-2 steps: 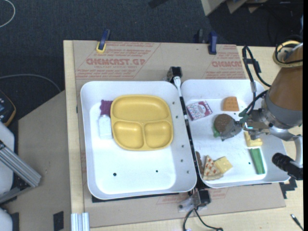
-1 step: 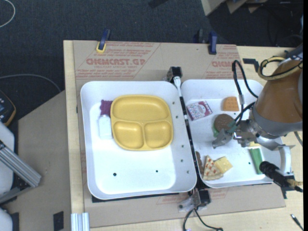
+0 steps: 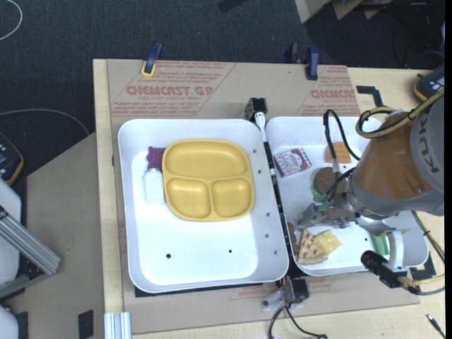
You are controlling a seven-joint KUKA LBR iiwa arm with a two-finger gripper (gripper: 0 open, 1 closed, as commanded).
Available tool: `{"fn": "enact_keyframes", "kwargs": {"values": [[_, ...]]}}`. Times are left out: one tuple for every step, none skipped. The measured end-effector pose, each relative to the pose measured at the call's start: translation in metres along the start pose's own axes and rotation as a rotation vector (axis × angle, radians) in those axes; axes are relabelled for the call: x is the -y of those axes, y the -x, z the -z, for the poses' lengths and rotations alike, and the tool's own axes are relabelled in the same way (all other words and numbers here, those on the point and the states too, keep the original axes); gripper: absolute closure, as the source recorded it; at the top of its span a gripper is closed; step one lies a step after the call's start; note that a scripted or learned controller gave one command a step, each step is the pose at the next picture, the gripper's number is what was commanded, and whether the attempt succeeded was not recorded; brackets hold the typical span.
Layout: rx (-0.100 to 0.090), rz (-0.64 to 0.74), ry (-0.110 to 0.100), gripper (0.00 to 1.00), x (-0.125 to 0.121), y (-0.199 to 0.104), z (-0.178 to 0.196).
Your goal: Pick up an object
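Gripper (image 3: 318,214) low in right bin (image 3: 296,129), grip state unclear; glossy yellow three-compartment tray (image 3: 208,179) left

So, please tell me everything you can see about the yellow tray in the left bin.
The yellow tray looks like smooth, matte plastic with rounded corners. It has three compartments: one long one at the far side and two smaller ones at the near side, all looking bare. It lies flat, right side up, in the far half of the left bin. Its left edge meets or covers a purple object and a white object.
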State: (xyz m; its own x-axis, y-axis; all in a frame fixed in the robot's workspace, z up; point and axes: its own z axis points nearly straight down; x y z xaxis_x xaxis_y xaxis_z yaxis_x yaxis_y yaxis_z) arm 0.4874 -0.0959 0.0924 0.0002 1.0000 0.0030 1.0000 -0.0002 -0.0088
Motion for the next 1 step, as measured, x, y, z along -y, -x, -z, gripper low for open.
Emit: {"fn": "enact_keyframes", "kwargs": {"values": [[0.001,-0.001,0.004,0.00,0.0005,-0.0006,-0.0086]]}}
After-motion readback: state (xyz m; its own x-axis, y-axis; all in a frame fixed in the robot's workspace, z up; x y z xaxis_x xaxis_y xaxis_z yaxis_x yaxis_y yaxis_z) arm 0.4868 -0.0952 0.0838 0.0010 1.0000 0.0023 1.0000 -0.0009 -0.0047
